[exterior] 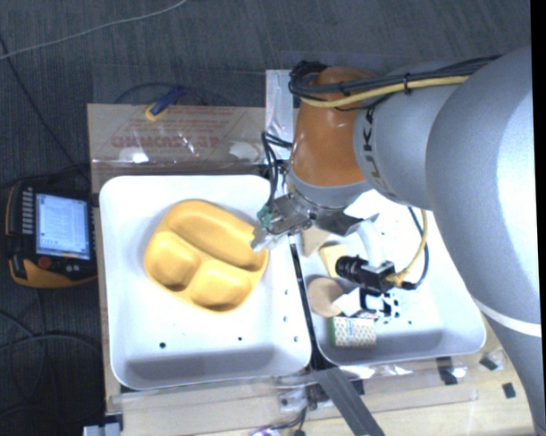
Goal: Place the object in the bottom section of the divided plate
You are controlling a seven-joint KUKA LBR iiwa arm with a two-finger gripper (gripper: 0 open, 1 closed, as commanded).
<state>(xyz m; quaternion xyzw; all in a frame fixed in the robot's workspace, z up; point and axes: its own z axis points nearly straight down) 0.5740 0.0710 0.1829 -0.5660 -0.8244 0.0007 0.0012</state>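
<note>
Hanging at the wall between the two bins, the gripper is seen just at the right rim of the yellow divided plate. Its opening is hidden by the wrist, so wide or narrow cannot be told, and no held thing can be made out. The plate is laid flat in the left bin, with three hollows: one at the top and two lower ones side by side. In the right bin, partly covered by the grey arm, two beige rounded pieces and a small patterned box are seen near the front left corner. A yellow-edged handheld screen is placed left of the bins.
</note>
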